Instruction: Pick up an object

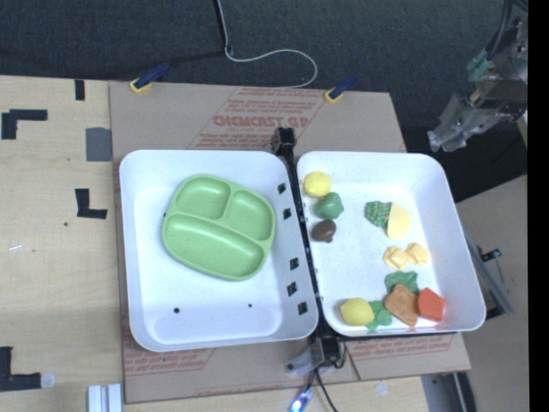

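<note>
Gripper of mine hangs up high on the right, off to the side of the right bin and past its far corner, touching no toy. I cannot tell if it is open or shut, and I see nothing held in it. Just below it is the right bin, full of little play foods. By the middle wall sit a yellow ball, a green ball and a brown lump, all in a short line. Near the bin's middle a leafy green piece touches a yellow wedge, and a pale yellow piece lies just under them. In the near corner a yellow lemon, an orange-brown piece and a red block crowd close together, with green leaves beside them. Next door is the left bin, and a green plate with three parts lies flat in it. Both bins rest on brown cardboard. A white cable loops on the dark floor behind.
</note>
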### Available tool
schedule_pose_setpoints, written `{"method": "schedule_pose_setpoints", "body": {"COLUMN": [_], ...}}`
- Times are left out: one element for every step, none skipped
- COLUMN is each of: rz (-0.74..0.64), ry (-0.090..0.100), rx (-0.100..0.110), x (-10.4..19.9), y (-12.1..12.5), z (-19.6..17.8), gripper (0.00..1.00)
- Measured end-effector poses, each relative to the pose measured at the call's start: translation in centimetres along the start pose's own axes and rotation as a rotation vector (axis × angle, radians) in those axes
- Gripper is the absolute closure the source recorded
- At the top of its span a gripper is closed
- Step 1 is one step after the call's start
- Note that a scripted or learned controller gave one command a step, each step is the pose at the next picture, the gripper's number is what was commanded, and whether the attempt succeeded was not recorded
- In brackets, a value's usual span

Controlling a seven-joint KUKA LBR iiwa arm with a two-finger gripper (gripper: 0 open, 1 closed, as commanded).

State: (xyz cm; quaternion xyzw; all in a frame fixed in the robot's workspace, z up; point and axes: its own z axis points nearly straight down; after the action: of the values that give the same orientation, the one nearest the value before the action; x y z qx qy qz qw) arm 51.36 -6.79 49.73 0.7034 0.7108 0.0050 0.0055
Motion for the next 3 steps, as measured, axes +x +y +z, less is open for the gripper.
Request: {"method": "schedule_pose_setpoints", "body": {"rz": [0.011, 0.002, 0.009], "ry": [0.001, 0.002, 0.000], "rx": [0.026, 0.002, 0.028], "x": [0.7, 6.5, 7.7], "y": [-3.3, -2.5, -3.2], "z": [9.0, -2.9, 8.5], "gripper": [1.00, 1.00, 1.00]}}
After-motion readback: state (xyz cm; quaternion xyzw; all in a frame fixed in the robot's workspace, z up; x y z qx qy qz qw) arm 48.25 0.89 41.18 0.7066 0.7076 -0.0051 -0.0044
